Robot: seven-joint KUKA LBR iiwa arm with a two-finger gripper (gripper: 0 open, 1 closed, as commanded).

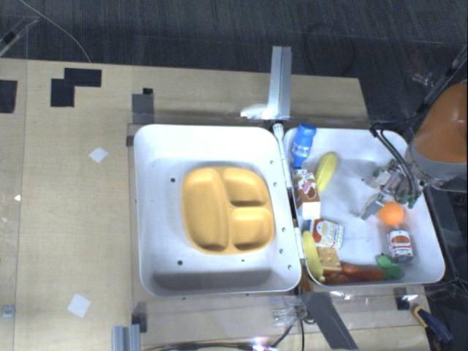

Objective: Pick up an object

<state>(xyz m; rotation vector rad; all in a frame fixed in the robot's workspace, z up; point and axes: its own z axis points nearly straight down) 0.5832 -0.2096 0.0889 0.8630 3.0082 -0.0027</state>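
Observation:
The right bin (431,269) holds several small items. Among them are an orange ball (393,214), a yellow banana (325,171), a blue bottle (301,144) and a small red-labelled can (399,245). My gripper (371,194) hangs low over the right half of this bin, pointing left. It is open, with bare bin floor between its fingers. The orange ball lies just below and to the right of the lower finger (368,210), close against the gripper body. The banana is a short way to the gripper's left.
The left bin (150,196) holds a yellow divided tray (225,208). Along the right bin's left wall and front lie a brown box (305,185), a white-and-red packet (328,233), a second banana (311,252), a sausage-like piece (360,273) and a green item (390,266).

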